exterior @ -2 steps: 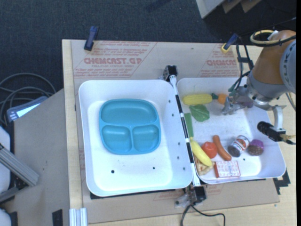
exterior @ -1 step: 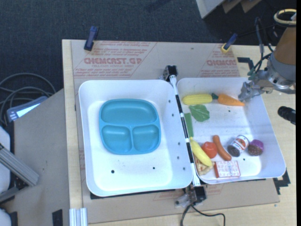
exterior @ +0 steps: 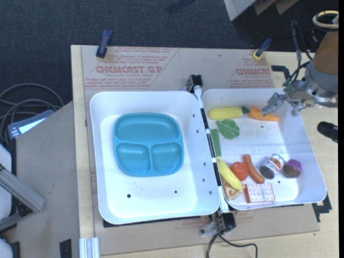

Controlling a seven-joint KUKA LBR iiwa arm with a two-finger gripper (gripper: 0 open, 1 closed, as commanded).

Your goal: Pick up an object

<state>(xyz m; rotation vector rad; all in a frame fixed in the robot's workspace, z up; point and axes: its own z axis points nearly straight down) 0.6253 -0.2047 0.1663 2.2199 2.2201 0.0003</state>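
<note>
My gripper (exterior: 286, 106) hangs over the back right corner of the right bin (exterior: 312, 144), its two fingers spread apart with nothing between them. Just below its left finger lies an orange carrot (exterior: 263, 114), next to a yellow corn cob (exterior: 226, 113). A green leafy piece (exterior: 228, 128) lies in front of the corn. Along the bin's front lie a banana (exterior: 228, 175), a red pepper (exterior: 239, 170), a sausage (exterior: 253, 168), a small can (exterior: 272, 165), a purple grape bunch (exterior: 292, 169) and a red box (exterior: 259, 193).
The left bin (exterior: 102, 160) holds a blue divided plate (exterior: 148, 143). A green strip (exterior: 215, 142) lies against the divider between the bins. Blue clamps (exterior: 104, 43) sit at the board's back edge. Cables run behind the arm at the right.
</note>
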